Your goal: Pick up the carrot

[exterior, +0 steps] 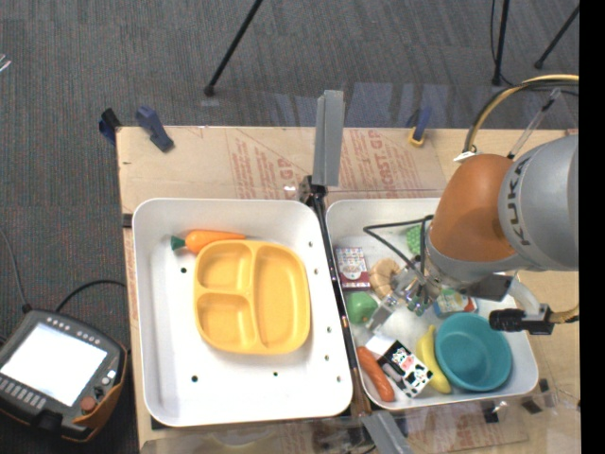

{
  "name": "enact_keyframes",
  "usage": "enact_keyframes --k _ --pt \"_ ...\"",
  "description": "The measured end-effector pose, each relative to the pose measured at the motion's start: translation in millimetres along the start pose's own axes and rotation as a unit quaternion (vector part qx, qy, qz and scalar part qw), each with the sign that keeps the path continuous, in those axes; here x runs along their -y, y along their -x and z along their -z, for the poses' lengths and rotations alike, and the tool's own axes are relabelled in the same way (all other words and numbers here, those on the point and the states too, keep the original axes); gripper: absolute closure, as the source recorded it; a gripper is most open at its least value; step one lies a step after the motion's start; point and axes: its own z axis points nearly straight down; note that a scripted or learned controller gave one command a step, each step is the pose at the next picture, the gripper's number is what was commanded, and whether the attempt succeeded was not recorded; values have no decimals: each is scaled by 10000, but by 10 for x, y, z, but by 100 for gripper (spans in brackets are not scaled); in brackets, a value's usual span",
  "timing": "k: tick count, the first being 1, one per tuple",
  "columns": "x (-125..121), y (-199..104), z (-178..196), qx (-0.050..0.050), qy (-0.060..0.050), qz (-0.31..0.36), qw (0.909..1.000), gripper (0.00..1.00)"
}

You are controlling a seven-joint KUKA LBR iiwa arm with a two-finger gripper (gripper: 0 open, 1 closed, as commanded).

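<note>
Carrot (214, 239) lies in the left bin (156, 348), at its far edge, touching the top rim of the yellow divided plate (252, 296), green end pointing left. We see the gripper (397, 301) well apart from it, over the right bin (529, 372), near a green ball (360, 305) and a teal bowl (473, 351). We cannot tell how its claw stands. We see nothing clearly held in it.
</note>
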Motion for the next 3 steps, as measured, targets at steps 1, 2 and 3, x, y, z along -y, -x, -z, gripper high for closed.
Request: enact_keyframes --k 1,2,3 --pt "239 395 434 11 14 130 9999 0" --pt "-137 196 -31 -32 -9 155 9999 0" --pt "-204 120 -9 -21 -4 -888 9960 0"
